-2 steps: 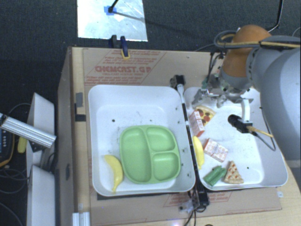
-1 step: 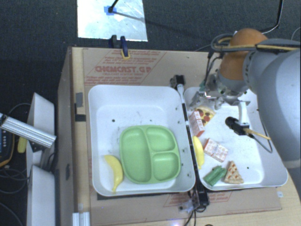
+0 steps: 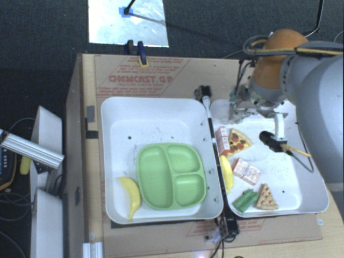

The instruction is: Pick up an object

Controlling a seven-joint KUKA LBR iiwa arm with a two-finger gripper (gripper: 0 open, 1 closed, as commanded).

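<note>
1. Pizza slice (image 3: 239, 141), likeliest pick, lies in right bin (image 3: 314, 195) just below gripper (image 3: 238, 112); claw state can't be told.
2. Gripper hangs over bin's upper-left corner, nothing seen betw. its tips.
3. Outward: pink cracker pack (image 3: 246, 171), second pizza slice (image 3: 266, 198), green block (image 3: 245, 200).
4. Left bin (image 3: 115, 117): green divided plate (image 3: 172, 175), banana (image 3: 130, 195), apparently parked as clutter.

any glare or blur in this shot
Camera view: the shiny sheet on the floor reflects bright light; the near arm at right looks large and soft; the green tray, banana and pizza slice are fairly sharp under even light.
</note>
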